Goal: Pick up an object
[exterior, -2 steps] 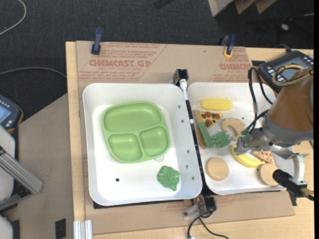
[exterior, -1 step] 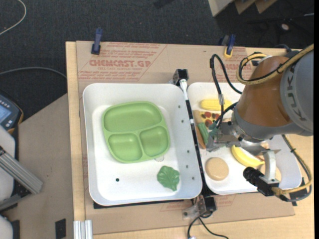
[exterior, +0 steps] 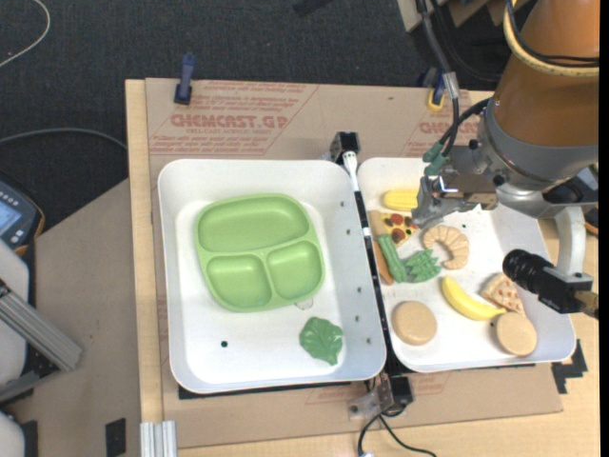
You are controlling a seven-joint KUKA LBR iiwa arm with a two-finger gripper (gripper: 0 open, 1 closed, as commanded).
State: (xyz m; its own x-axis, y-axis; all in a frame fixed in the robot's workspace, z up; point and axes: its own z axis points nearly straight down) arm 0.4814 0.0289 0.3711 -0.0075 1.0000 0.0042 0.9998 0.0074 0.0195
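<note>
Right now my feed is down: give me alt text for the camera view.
The gripper hangs over the right bin, above a croissant, among toy foods including a banana and two round biscuits. The left bin holds a green divided plate and a green lettuce piece.

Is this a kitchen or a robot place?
Most likely a robot lab, not a kitchen. A big grey and orange robot arm reaches over two shallow white bins on a cardboard-covered bench, and the food, like the yellow toy banana, looks like plastic. Cables lie on the dark floor.
</note>
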